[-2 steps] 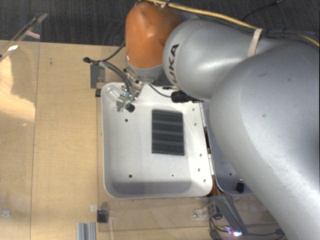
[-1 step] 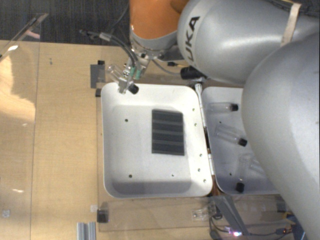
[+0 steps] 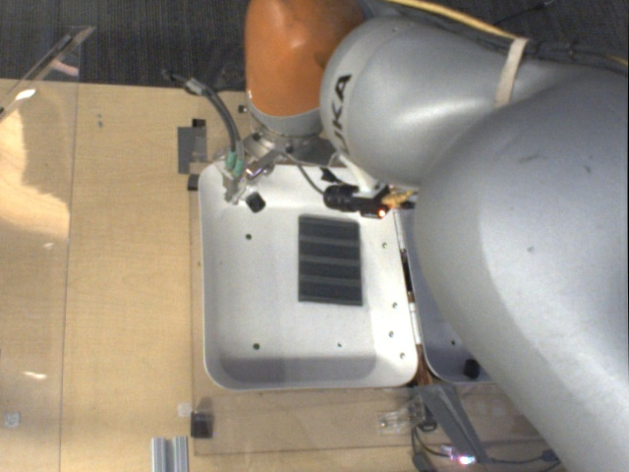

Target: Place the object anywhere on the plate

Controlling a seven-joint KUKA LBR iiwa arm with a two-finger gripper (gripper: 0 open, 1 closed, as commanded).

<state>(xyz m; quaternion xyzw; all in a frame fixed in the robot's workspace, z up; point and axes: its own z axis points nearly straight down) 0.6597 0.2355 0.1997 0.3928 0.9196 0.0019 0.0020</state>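
Camera view, from the task's thing outward: I cannot pick out the object with any certainty. The nearest candidate is a small dark bit (image 3: 255,203) lying on the floor of the left bin (image 3: 226,293) toward its 11 o'clock corner, but it is too small to tell whether it is a loose item or part of the tool above it. At the bin's centre lies a dark ribbed slab (image 3: 329,260), flat and well apart from that bit, at about 4 o'clock from it. This slab may be what serves as the plate, though that is a guess.

Just above the dark bit, at its 11 o'clock, sits the gripper (image 3: 239,173), over the bin's far left corner. Whether it is released, clenched or grasping something I cannot tell, as the wrist covers it.

The arm (image 3: 472,165) spreads from 12 to 5 o'clock and covers most of the right bin (image 3: 442,357), so anything in there is hidden.

Judged from this, nothing rests on the slab, so the placing looks undone, and the carry and release remain.
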